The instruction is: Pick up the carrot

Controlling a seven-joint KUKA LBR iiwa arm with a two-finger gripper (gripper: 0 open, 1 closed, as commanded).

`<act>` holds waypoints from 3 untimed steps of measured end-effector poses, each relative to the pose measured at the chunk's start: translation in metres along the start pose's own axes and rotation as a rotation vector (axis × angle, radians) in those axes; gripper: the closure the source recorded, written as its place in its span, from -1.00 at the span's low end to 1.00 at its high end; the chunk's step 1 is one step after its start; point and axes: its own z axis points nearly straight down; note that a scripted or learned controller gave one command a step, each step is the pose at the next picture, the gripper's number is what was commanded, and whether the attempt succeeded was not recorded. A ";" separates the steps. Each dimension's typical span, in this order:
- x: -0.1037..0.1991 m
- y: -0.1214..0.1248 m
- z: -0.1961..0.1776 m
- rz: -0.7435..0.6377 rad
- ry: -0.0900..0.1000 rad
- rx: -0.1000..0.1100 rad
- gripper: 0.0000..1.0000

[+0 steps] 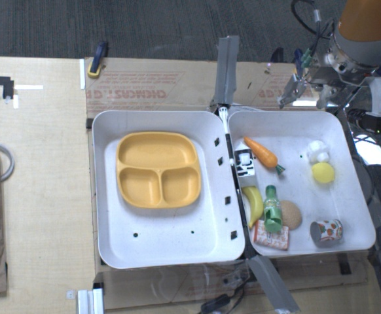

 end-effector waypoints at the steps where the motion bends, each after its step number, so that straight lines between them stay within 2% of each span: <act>1: -0.028 -0.062 0.083 -0.121 0.001 -0.001 -1.00; 2: -0.008 -0.031 0.120 -0.382 0.000 -0.003 -1.00; 3: -0.010 -0.017 0.193 -0.516 -0.005 -0.002 -1.00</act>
